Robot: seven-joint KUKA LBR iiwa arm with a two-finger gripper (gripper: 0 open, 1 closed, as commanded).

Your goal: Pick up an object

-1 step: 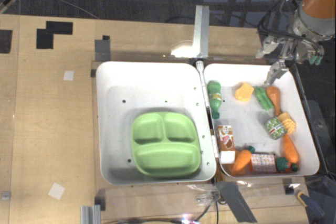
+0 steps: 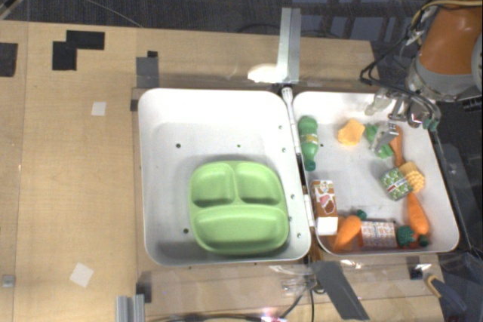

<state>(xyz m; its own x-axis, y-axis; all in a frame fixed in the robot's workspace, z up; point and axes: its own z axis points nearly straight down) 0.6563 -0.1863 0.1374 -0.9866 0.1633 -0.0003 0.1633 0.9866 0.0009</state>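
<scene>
My gripper [image 2: 394, 121] hangs over the far right part of the right bin [image 2: 355, 170], below the arm's orange band. Just beneath it lie a small green piece [image 2: 383, 147] and a thin orange stick [image 2: 397, 148]. A yellow-orange chunk [image 2: 350, 132] sits to its left, and a green bottle [image 2: 307, 138] lies against the bin's left wall. Nearer the front are a green-and-white patterned ball [image 2: 394, 183], a yellow corn piece [image 2: 413, 177] and a carrot [image 2: 417, 215]. I see nothing held.
Along the right bin's front lie a brown carton [image 2: 324, 198], an orange carrot [image 2: 347, 231], a labelled can [image 2: 377, 231] and a dark green piece [image 2: 407, 236]. The left bin [image 2: 173, 132] holds a green divided plate [image 2: 238, 206]. Cables hang beside the arm at the right.
</scene>
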